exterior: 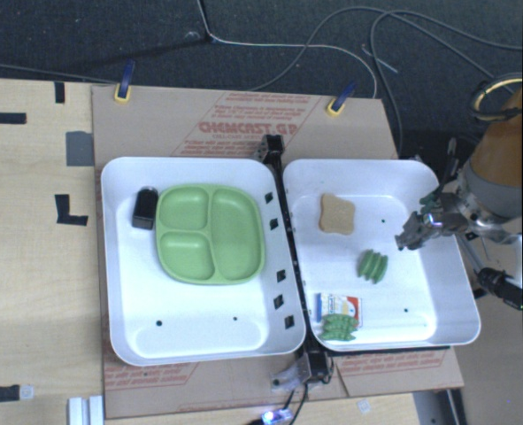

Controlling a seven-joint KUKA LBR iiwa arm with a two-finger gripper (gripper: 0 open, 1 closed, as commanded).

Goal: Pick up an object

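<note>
The right bin [420, 177] holds a tan slice of bread [336, 214], a small green ridged object [373, 266] and a packet with a green leafy item on it [338, 315]. My gripper [418, 230] hangs over the right bin's right side, to the right of the bread and above-right of the green ridged object. Nothing shows between its fingers. The left bin [119, 264] holds a green divided plate [211, 234] and a small black block [144, 208] at the plate's left.
The two bins meet at a black-clipped seam [283, 237] in the middle. They rest on a cardboard sheet [243, 122] on the wooden bench. Cables [332, 34] trail over the dark surface at the back. The arm's body [500, 175] stands at the right edge.
</note>
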